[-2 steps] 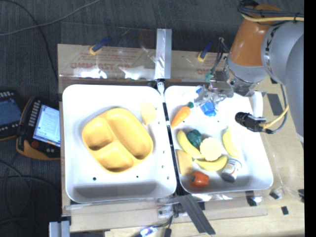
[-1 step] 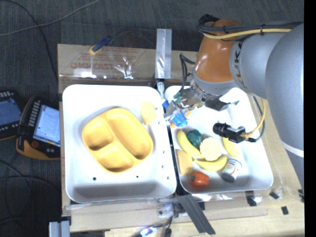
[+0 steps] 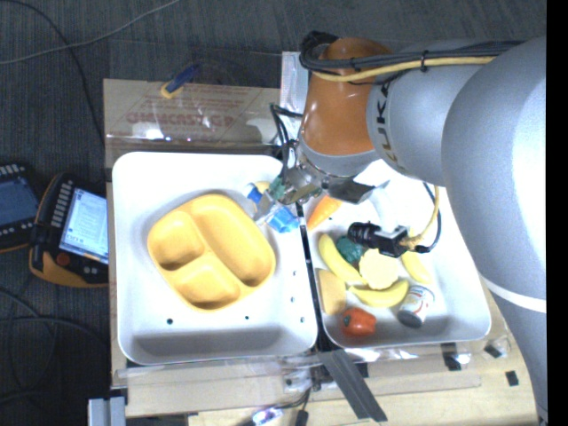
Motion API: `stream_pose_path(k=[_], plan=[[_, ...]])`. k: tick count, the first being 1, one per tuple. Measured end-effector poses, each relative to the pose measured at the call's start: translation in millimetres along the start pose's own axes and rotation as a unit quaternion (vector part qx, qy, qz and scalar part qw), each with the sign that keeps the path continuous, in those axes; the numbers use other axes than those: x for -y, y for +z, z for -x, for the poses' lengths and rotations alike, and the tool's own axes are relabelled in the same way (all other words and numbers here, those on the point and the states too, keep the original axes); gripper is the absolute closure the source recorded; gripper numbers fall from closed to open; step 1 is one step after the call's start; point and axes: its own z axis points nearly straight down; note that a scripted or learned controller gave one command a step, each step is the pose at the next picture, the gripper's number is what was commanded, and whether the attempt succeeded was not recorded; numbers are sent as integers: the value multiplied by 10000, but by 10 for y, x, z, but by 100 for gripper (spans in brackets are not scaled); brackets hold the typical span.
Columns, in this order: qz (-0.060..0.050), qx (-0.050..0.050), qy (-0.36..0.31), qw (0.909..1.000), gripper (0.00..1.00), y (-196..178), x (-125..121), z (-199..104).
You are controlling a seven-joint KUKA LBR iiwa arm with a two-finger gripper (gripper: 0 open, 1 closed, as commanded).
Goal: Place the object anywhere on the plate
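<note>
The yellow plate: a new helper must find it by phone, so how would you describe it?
Look at the left bin of the two white bins. The yellow plate lies in its middle, tilted, moulded into three shallow compartments. It is much larger than the small blue thing beside the gripper at its upper right.

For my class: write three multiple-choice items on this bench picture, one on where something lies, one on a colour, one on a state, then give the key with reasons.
1. Where does the plate lie?
A. in the left bin
B. in the right bin
C. on the floor

2. What colour is the plate?
A. blue
B. yellow
C. black

3. What do the plate's compartments hold?
A. a banana
B. a tomato
C. nothing

Key:
1 A: the plate sits inside the left bin, left of the shared rim.
2 B: its whole surface is yellow against the white bin.
3 C: the banana and the red tomato lie in the right bin, and the gripper is beside the plate's upper right edge.
</note>
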Motion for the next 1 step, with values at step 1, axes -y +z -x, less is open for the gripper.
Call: stream_pose_path(k=[1], plan=[[1, -1, 1, 10000, 0, 0, 1, 2]])
